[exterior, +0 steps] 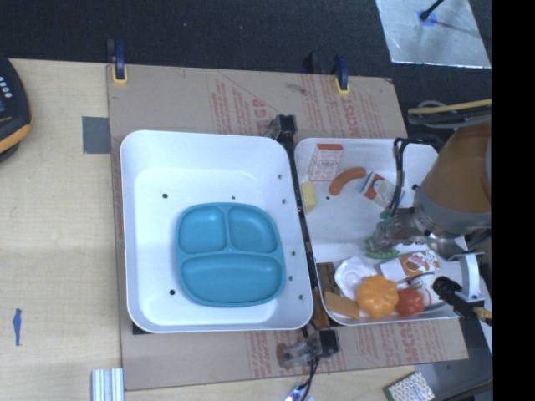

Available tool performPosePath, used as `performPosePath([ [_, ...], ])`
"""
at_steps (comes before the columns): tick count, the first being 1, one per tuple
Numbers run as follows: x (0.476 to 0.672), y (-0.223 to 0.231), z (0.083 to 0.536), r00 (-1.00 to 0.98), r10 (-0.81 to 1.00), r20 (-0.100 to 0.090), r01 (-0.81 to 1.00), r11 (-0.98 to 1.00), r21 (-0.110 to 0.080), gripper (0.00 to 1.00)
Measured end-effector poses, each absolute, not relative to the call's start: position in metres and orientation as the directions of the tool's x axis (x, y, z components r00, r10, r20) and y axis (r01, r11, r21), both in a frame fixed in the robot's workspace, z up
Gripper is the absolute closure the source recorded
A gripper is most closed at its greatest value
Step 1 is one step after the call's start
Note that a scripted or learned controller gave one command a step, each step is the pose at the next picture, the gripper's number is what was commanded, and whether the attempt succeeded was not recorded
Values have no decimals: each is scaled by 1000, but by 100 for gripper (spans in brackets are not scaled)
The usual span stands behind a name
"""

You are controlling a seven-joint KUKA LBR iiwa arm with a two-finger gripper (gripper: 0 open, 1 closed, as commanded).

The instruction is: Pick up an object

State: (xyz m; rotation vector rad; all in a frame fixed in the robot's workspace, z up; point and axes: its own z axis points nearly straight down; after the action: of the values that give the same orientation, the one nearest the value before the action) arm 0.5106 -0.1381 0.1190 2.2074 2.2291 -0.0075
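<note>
While hanging over the right bin [368,143], gripper [391,228] open or shut: cannot tell. Sausage [347,180] up-left of it in that bin, long side running lower left to upper right. Brown cardboard [251,98] underneath, dark floor [251,15] up top.

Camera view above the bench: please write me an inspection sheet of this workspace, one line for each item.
Surface: brown cardboard sheet on a wooden bench, held by two clamps at its far edge.
Job's things: right bin holds a sausage, an orange pumpkin-shaped toy, a red toy and small packets.
Clutter: left bin holds a blue divided plate.
Grippers: gripper is low inside the right bin; finger state cannot be judged.
Cables: black cable runs along the arm.
Surroundings: dark floor, a black and orange device at the left edge.
</note>
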Motion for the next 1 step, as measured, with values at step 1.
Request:
performPosePath([
  [1, 511, -138, 119, -10, 1000, -6, 1000, 10, 0, 0],
])
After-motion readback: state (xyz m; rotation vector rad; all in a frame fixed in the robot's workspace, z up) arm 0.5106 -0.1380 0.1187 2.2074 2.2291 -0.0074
